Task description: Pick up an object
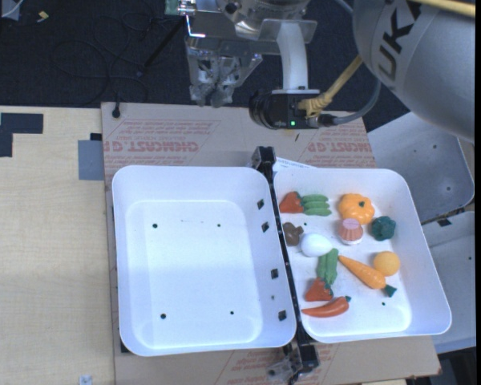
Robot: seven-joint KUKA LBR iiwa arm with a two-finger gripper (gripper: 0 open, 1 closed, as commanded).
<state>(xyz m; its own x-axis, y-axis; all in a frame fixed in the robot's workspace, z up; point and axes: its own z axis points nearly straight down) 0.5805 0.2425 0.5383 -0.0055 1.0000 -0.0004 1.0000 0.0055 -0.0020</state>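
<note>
My gripper (216, 93) hangs high above the bench's far edge, beyond the left bin (136, 184), with nothing seen in it. The right bin (417, 215) holds several toy foods: an orange pumpkin (357, 207), a pink cupcake (350, 231), a dark green broccoli (382, 228), a white egg (313, 245), a long orange carrot (362, 272), a yellow-orange ball (386, 262), a red chili (326, 308) and a red-and-green vegetable (305, 204). All of them lie well below and to the right of the gripper.
A black hinge strip (274, 239) runs between the two bins. Both bins rest on a cardboard sheet (184, 139) over the pale wooden bench (40, 239). The arm's large grey body (421, 38) fills the upper right, with cables by the wrist.
</note>
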